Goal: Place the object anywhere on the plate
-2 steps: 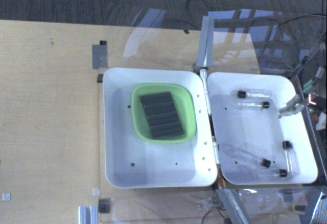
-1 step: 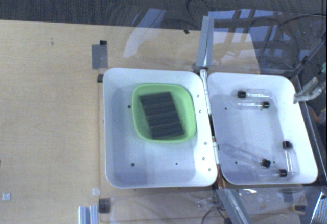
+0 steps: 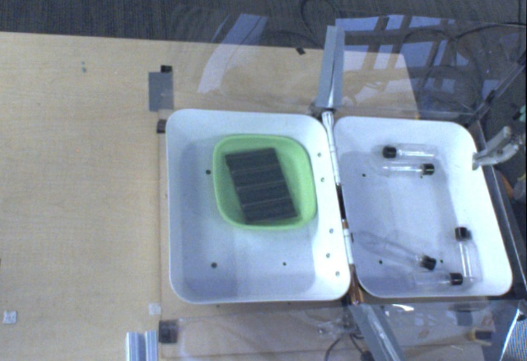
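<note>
Start at the far right edge, where you see a pale grey piece of the gripper (image 3: 496, 150) reaching in over the outer rim of the right bin (image 3: 412, 211). So little of it is in frame that you cannot tell whether it is spread or closed, and you can see nothing carried in it.

Below and left of it, in that same bin, you have several clear tubes with black caps. One pair of tubes (image 3: 408, 161) lies near the back wall, roughly side by side. Another tube (image 3: 466, 255) lies along the right wall, and a slanted tube (image 3: 399, 248) lies toward the front (its clear body is hard to pick out against the white floor).

Cross the seam where the two bins meet and you reach the left bin (image 3: 247, 269). A green plate (image 3: 223, 186) sits in its rear half, closer to the back wall than to the front. The dark ridged block (image 3: 262, 185) lies flat on the plate, slightly turned, inside the plate's raised rim.

Around the bins you see the wooden bench (image 3: 74, 186), with a small grey bracket (image 3: 160, 90) standing apart from the left bin's back left corner, and a grey metal post (image 3: 331, 63) running back from the seam.
</note>
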You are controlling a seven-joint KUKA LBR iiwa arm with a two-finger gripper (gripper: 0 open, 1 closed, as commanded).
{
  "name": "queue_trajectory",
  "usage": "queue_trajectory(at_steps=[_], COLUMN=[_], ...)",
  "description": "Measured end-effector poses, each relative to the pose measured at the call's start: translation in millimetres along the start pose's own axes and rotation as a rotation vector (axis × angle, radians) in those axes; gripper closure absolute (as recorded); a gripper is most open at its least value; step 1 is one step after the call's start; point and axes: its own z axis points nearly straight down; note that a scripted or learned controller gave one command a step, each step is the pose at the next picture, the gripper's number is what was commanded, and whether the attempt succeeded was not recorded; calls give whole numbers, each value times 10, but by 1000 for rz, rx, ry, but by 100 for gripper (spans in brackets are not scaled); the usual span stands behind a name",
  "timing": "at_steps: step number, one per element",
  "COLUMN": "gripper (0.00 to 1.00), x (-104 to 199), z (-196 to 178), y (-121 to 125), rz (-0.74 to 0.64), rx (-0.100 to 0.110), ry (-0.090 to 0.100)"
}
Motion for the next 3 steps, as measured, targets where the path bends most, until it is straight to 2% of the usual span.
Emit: queue_trajectory(at_steps=[1, 2, 3], gripper=[0, 0, 0], x=[28, -11, -21], z=[-541, -405, -226], y=[-3, 6, 9], rz=[-150, -129, -354], rx=[-5, -2, -3], ry=[0, 1, 1])
